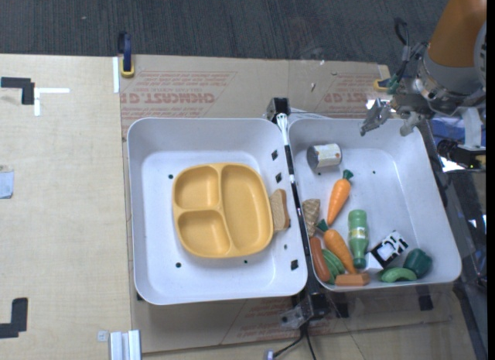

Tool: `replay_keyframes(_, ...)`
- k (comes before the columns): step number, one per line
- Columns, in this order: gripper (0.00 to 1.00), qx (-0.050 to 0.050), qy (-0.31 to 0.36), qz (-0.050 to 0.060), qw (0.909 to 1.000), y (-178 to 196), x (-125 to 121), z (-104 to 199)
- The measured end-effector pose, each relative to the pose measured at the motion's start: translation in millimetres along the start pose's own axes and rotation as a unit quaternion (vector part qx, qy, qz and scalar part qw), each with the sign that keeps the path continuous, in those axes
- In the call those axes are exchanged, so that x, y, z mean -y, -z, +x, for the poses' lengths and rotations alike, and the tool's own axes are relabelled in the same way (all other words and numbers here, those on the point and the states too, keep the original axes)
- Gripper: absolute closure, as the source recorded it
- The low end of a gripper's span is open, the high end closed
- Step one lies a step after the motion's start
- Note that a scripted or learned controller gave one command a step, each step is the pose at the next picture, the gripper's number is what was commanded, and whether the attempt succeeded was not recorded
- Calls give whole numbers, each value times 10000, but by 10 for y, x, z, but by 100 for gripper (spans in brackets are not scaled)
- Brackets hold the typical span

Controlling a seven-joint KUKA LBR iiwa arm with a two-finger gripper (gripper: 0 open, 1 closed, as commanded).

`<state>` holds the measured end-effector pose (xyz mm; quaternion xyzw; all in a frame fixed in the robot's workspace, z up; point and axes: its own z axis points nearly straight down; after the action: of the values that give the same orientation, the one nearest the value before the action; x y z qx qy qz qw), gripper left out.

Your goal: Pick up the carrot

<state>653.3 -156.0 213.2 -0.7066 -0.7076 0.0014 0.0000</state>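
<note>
Carrot (339, 198) lies near the middle of the right bin (433, 196), orange body slanting, green top pointing to the far side. My gripper (390, 121) hangs over that bin's far rim, well apart from the carrot, fingers spread apart with nothing between them. I judge this is a waiting pose before the reach: high enough to clear the bin wall. A second carrot (339, 247) lies nearer the front among crowded toy food, beside a green bottle (357, 234). The first carrot lies mostly apart from its neighbours, so it looks the easier target. The left bin (147, 219) holds a yellow tray (222, 210), set apart from my work.
</note>
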Motion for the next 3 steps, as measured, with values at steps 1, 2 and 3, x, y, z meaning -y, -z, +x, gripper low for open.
replay_keyframes(1,0,4,503,-17,9987,-1209,317,70)
replay_keyframes(2,0,-8,545,0,9985,-1215,863,505)
replay_keyframes(3,100,-2,515,-12,9987,-1124,851,490)
